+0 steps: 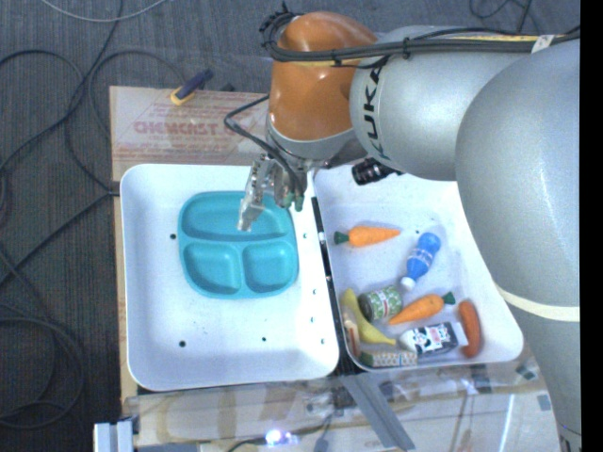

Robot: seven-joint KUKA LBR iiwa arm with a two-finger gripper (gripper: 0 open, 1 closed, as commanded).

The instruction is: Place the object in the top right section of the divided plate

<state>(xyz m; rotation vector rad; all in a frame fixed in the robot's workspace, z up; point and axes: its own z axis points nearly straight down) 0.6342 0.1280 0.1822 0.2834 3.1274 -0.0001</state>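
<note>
Dark grey carpeted floor (113, 45) all round, thin black cables (57, 8) looping across it. Bench top is a pale wooden board (179, 130) with faded red lettering; a small yellow-and-blue tool (191, 85) lies at its far edge.

Landmark: the blue divided plastic plate (238, 245), which sits in the far half of the left shallow white bin (151, 337). Plate has one wide section on the far side and two smaller ones on the near side; all sections look bare.

Grey arm with orange wrist band (316, 69) comes in from the right of the plate. Its two-finger gripper (251, 217) hangs over the plate's far right part, fingers pointing down. Can't tell whether it is released or clenched, and no item is visible between the fingers.

Right of the plate, the right shallow white bin (490, 342) holds the loose items: an orange carrot (369, 236), a blue-and-white bottle (421, 257), a green can (382, 303), a second orange carrot (419, 308), a yellow banana (363, 320), a black-and-white carton (431, 340) and a red sausage-shaped piece (469, 328). Which of these is the task object can't be told.
</note>
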